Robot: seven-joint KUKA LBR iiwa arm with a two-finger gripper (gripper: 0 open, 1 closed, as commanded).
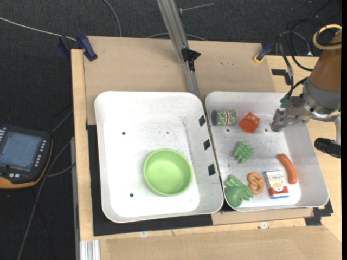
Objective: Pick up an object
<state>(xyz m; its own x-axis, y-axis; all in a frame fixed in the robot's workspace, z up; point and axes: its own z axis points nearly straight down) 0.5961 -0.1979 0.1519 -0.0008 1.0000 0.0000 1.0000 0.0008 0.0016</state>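
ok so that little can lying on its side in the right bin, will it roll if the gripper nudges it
Probably. The can lies on its side on the right bin floor, so a push across its length would likely roll it. It looks small and stiff, so the fingers should not crush it, though a smooth round wall might slip. The orange block beside it could stop it.

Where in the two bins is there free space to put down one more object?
Left bin: bare floor all around the green bowl, widest toward its far wall. Right bin: crowded; can, red block, green toys, pretzel, carton, sausage. The gripper hangs beside the block.
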